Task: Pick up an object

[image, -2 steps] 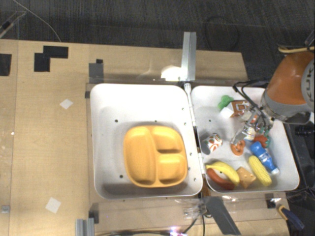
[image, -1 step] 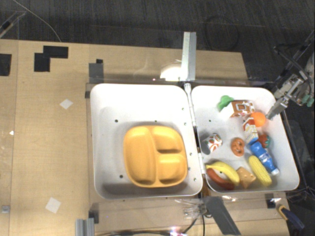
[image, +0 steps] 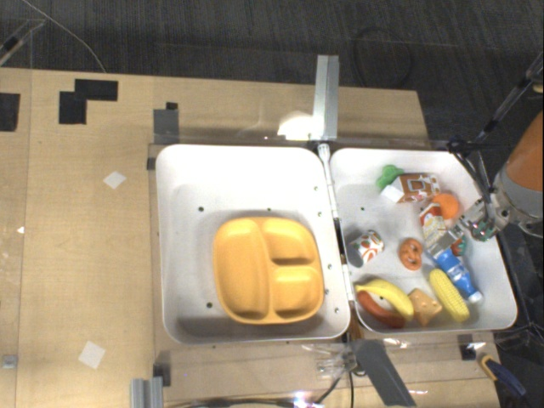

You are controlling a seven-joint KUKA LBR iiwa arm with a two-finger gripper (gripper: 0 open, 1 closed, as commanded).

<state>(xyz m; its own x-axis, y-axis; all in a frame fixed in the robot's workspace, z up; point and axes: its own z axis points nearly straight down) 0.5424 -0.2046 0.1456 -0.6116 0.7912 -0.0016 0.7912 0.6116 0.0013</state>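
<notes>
The right bin [image: 365, 181] holds several small toys. At its back lie a green piece [image: 389, 175], a printed carton [image: 416, 185] and an orange ball [image: 445, 205]. A small white and orange can [image: 367, 246] and an orange disc [image: 411, 252] sit in the middle. Along the front lie a banana [image: 384, 294], a tan bread piece [image: 424, 304], a corn cob [image: 450, 294] and a blue bottle [image: 457, 276]. My gripper [image: 466, 228] hangs low over the right side of this bin, just above the blue bottle and beside the orange ball. Nothing is visibly held.
The left bin [image: 183, 228] holds a yellow divided plate [image: 268, 269]. A metal post [image: 326, 100] rises behind the wall between the two bins. The grey arm [image: 520, 181] comes in over the right bin's right rim.
</notes>
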